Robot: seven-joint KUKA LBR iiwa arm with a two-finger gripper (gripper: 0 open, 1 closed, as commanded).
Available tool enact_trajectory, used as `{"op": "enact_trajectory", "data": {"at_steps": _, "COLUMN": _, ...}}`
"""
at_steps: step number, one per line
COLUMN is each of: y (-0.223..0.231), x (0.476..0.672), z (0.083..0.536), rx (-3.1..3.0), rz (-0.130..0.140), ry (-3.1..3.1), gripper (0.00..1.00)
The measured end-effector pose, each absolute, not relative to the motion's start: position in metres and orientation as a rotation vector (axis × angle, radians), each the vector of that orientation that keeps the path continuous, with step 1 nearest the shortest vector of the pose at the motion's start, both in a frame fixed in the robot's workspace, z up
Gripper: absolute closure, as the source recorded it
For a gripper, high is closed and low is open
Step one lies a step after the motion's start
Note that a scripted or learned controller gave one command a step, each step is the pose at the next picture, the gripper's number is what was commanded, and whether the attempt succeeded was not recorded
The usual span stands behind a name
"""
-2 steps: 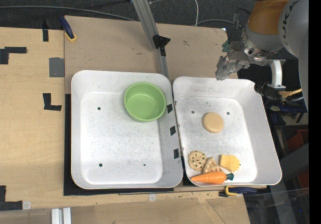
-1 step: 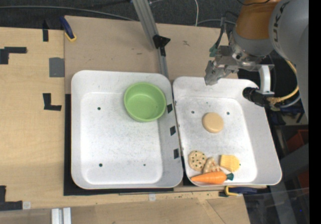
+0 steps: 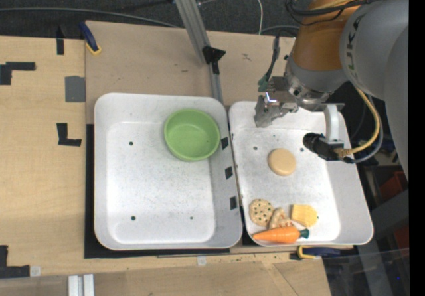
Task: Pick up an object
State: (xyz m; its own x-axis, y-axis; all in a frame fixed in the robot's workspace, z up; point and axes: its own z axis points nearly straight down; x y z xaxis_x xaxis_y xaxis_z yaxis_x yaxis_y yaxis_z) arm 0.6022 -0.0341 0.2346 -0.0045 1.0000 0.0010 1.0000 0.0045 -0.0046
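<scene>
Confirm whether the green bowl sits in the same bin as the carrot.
No, the green bowl is in the left bin; the carrot lies in the right bin.

A green bowl (image 3: pixel 192 134) sits upright in the left bin. In the right bin lie a tan round bun (image 3: pixel 282 161), a cookie (image 3: pixel 259 211), a cheese wedge (image 3: pixel 304 214) and a carrot (image 3: pixel 279 235).

A light wooden bench (image 3: pixel 153 69) seen from above at a slant. Two shallow white bins sit on it side by side, touching along their inner edges: the left bin (image 3: pixel 119 175) and the right bin (image 3: pixel 345 202). Black tape marks (image 3: pixel 66 134) are stuck on the bench left of the bins. A grey patch (image 3: pixel 75 88) lies above them.
</scene>
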Motion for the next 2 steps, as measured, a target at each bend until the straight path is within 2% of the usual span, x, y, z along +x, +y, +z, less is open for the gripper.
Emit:
{"op": "enact_trajectory", "data": {"at_steps": 1, "y": 0.022, "x": 0.573, "z": 0.230, "rx": -2.211, "rz": 0.003, "ry": -2.226, "gripper": 1.00}}
{"op": "enact_trajectory", "data": {"at_steps": 2, "y": 0.068, "x": 0.556, "z": 0.237, "rx": -2.211, "rz": 0.001, "ry": -2.227, "gripper": 1.00}}
